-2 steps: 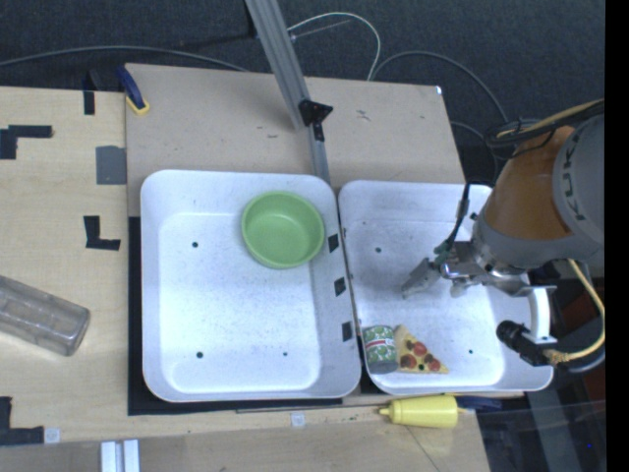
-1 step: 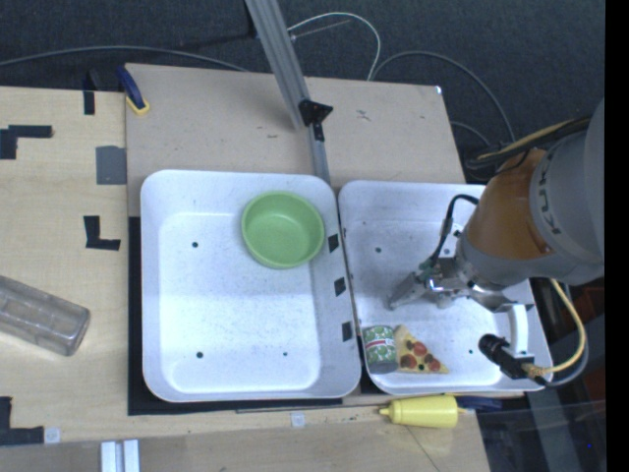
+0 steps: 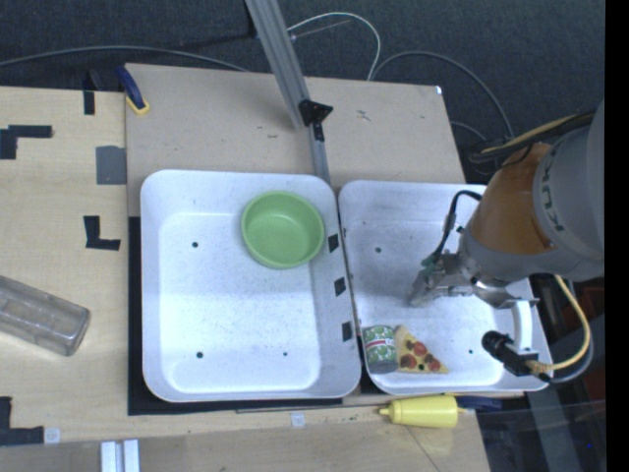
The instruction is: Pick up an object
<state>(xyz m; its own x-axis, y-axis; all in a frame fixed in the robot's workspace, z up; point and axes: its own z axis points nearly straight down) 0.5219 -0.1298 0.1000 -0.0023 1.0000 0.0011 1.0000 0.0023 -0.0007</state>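
We see the gripper low in the right bin, near the middle of its floor, with the grey arm and its orange band reaching in from the right. From this slanted view we cannot tell how the gripper is set, and we see nothing held in it; its tip looks to be at or just above the bare white floor, though contact is unclear.

The nearest objects lie along the near edge of the same bin: a small green and white packet touching a toy pizza slice, both a short way from the gripper. A green bowl sits upright in the left bin, close to the divide between the 2 bins.

The packet's label is too small for us to read. The arm's body hides the far right side of the right bin.

A yellow bottle lies on its side just outside the bins' near rim. A clear plastic cylinder rests on the wooden bench at left, cut off by the frame. A grey metal pole slants in from above, and cables trail over the dark floor.
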